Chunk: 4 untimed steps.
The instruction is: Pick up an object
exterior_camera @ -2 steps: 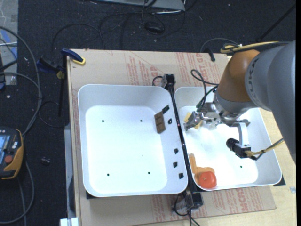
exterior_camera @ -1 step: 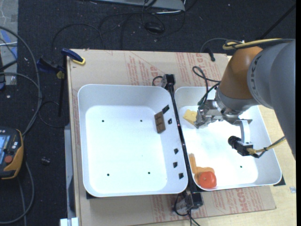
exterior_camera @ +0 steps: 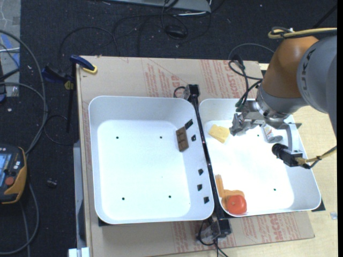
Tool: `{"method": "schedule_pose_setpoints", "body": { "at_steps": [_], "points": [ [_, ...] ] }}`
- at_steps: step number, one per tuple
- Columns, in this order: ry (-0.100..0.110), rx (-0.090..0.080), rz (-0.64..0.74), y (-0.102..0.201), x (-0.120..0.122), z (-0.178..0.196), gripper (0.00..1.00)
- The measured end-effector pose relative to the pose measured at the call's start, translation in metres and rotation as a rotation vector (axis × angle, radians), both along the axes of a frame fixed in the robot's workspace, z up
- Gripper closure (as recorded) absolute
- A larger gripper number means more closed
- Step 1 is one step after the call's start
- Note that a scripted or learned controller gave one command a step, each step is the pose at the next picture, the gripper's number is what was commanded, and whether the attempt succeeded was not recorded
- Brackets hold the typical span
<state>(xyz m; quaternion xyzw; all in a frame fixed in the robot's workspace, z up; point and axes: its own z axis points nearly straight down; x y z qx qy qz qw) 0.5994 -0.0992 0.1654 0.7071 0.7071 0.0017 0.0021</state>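
A pale yellow, wedge-shaped block (exterior_camera: 218, 133) is seen lying flat in the right bin (exterior_camera: 300, 167), near its upper left corner. The gripper (exterior_camera: 239, 126) is held just beside it. How far the claw is opened cannot be told, and nothing is seen held.

A red tomato (exterior_camera: 235, 203) is seen in the lower left corner.

I have one camera, fixed above the bench (exterior_camera: 161, 74) and tilted down at a slant. It takes in both white bins whole, left bin (exterior_camera: 102, 143) and right bin (exterior_camera: 305, 189), plus dark floor beyond the bench's far and left edges.
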Motion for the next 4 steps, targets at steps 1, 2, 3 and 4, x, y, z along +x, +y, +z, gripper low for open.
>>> {"method": "schedule_pose_setpoints", "body": {
  "at_steps": [1,2,3,4],
  "points": [
    [0.0,0.0,0.0,-0.009,0.001,0.058,1.0],
    [0.0,0.0,0.0,-0.008,0.004,0.121,1.0],
    [0.006,0.001,0.004,0.044,-0.004,0.119,1.0],
    [0.007,0.001,0.004,0.098,-0.018,0.097,1.0]
  ]
}}
